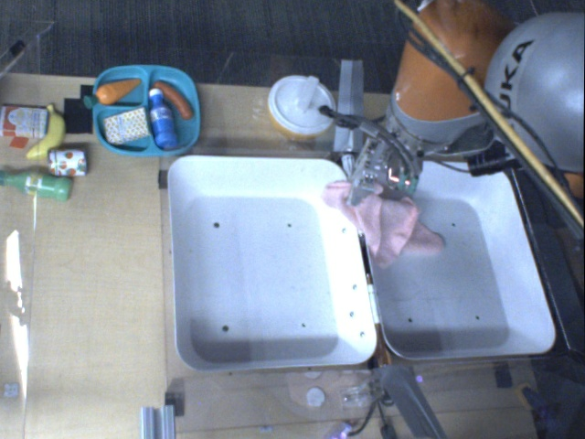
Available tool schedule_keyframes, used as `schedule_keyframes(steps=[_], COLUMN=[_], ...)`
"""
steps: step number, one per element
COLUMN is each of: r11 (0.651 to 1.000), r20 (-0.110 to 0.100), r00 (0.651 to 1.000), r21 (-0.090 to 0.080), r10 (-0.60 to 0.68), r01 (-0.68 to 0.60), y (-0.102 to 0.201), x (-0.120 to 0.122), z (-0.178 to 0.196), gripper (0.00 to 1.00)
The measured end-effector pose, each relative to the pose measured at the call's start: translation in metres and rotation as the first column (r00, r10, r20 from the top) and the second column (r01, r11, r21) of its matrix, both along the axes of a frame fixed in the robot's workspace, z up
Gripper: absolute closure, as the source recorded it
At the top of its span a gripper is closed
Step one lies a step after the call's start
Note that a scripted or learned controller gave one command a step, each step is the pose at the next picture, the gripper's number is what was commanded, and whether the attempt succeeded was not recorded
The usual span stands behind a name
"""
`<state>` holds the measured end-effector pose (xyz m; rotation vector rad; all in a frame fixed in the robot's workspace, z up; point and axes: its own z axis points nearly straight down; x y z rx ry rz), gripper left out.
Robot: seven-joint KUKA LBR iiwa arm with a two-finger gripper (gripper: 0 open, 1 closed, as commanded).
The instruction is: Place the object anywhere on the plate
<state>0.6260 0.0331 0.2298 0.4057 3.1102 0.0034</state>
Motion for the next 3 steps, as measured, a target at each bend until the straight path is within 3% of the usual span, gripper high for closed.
schedule_keyframes(steps=[1,2,3], r11=[0.967,0.966,0.966], r20=[0.000,0.000,0.001], r00=[0.967,0.966,0.966], r21=[-0.001,0.000,0.000], r10=[0.256,0.258,0.258], r01=[-0.256,-0.258,-0.258], y=[0.056,0.103,0.103], x=[-0.016,-0.034,-0.034], z=[0.006,-0.003,-0.003], gripper=[1.00,1.00,0.00])
